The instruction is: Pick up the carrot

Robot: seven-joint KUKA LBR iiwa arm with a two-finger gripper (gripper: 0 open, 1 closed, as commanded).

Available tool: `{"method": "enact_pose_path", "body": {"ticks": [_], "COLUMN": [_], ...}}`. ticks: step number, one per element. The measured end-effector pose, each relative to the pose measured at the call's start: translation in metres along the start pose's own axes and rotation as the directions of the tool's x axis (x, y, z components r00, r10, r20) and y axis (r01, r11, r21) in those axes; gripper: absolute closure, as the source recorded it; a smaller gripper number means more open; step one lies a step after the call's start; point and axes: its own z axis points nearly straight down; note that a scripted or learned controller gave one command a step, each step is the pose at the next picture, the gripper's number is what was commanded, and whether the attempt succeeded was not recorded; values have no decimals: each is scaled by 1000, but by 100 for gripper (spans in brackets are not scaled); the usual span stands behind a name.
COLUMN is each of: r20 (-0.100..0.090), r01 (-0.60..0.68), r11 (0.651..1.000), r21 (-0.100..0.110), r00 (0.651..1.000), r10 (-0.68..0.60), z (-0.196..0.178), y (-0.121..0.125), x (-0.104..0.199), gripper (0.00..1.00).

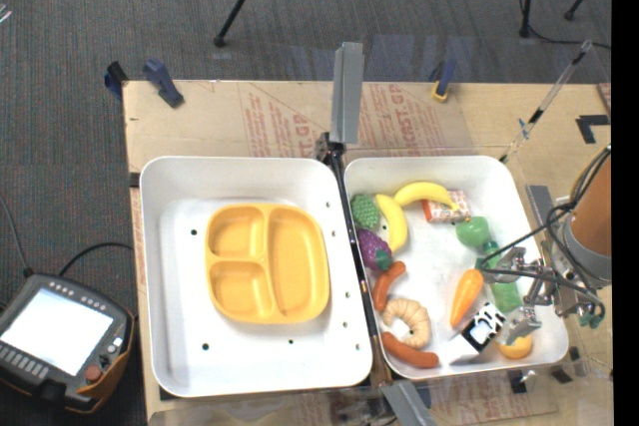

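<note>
The orange carrot point(466, 296) lies point-down in the right bin point(499, 173), right of centre, with its thick end toward the back. My gripper point(523, 312) hangs low over the bin's right side, a short way right of the carrot, with cables draped around it. The carrot lies free on the bin floor, apart from the gripper. A black-and-white patterned piece point(486, 327) sits just below the carrot, beside the gripper.
The right bin also holds a banana point(407, 205), a red box point(446, 207), a green pepper point(474, 232), purple grapes point(374, 249), a shrimp point(407, 319), sausages point(411, 352) and a yellow fruit point(515, 346). A yellow divided plate point(268, 262) lies in the left bin point(160, 314).
</note>
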Motion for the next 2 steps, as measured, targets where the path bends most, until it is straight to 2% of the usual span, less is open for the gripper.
{"method": "enact_pose_path", "body": {"ticks": [1, 2], "r20": [13, 21], "r01": [-15, -11], "r11": [1000, 1000], "r21": [4, 3], "r00": [1000, 1000], "r10": [15, 11], "z": [32, 19], "y": [63, 64], "x": [-6, -9], "gripper": [0, 100]}}
